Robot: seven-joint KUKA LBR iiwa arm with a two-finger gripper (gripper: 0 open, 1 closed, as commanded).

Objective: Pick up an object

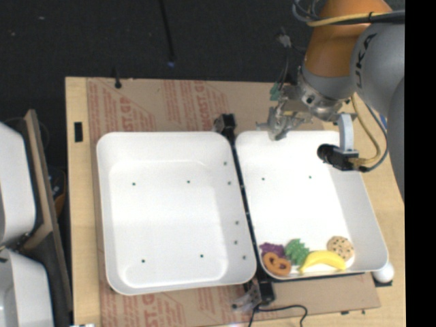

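Observation:
In the right bin [306, 196], along its near edge, lie several small toy foods: a purple grape bunch [272, 249], a brown ring-shaped donut [276, 264], a green leafy piece [297, 250], a yellow banana [322, 261] and a round cookie [340, 248]. My gripper [279, 129] hangs over the far left corner of that bin, well away from the toys, with nothing visible between its fingers.
The left bin [170, 210] sits beside the right one on a brown cardboard sheet [157, 107]. A black clamp [225, 123] stands at the far end of the seam between the bins. White containers [13, 182] stand off the bench at the left.

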